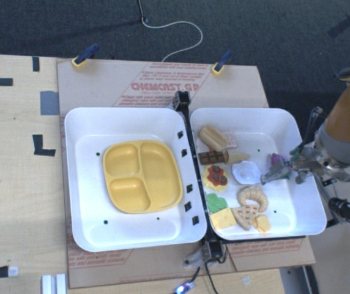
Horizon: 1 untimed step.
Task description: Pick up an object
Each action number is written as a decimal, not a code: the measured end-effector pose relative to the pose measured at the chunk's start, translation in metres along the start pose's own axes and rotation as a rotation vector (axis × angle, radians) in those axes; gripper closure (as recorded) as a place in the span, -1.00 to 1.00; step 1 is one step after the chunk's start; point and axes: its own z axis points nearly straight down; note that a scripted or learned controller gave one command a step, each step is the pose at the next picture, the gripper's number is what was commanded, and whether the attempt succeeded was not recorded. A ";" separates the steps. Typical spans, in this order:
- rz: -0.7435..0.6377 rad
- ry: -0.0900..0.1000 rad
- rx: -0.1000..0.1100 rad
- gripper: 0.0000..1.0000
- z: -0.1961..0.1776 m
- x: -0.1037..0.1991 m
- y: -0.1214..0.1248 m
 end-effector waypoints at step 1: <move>-0.005 -0.004 -0.013 -1.00 -0.007 0.000 0.003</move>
